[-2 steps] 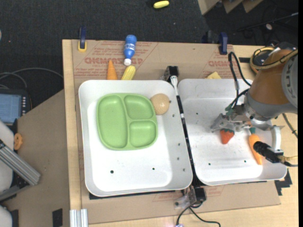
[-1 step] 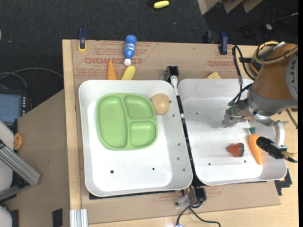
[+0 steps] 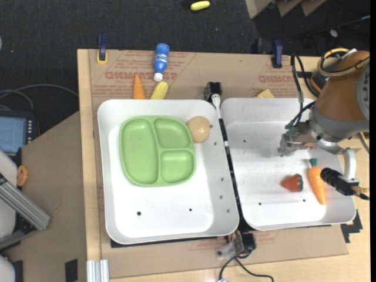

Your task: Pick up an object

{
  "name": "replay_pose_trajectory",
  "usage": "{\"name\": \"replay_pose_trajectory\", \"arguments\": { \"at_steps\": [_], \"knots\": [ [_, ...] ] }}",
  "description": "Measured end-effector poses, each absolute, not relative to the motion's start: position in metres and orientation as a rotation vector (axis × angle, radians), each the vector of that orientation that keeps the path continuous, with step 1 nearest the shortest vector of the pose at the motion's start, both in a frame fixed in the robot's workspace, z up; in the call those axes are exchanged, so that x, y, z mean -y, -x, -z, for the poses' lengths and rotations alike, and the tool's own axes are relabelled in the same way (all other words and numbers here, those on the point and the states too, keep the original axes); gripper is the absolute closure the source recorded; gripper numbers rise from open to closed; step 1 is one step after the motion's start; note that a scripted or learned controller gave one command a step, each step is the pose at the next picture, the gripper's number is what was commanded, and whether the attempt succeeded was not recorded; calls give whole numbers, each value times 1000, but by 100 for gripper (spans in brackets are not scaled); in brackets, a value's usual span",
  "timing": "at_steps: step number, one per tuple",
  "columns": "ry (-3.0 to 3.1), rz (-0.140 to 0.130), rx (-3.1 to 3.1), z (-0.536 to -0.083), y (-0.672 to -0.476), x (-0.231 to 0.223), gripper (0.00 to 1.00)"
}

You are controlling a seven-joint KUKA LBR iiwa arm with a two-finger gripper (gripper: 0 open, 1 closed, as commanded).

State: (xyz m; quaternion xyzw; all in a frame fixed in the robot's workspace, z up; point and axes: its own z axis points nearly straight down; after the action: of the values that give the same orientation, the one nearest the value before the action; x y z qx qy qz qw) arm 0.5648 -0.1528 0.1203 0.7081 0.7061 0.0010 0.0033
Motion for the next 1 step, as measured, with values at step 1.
{"name": "replay_pose_trajectory", "arguments": {
  "at_steps": [1],
  "knots": [
    [-2223, 2, -2222, -83, -571, 167, 100]
  ]
}}
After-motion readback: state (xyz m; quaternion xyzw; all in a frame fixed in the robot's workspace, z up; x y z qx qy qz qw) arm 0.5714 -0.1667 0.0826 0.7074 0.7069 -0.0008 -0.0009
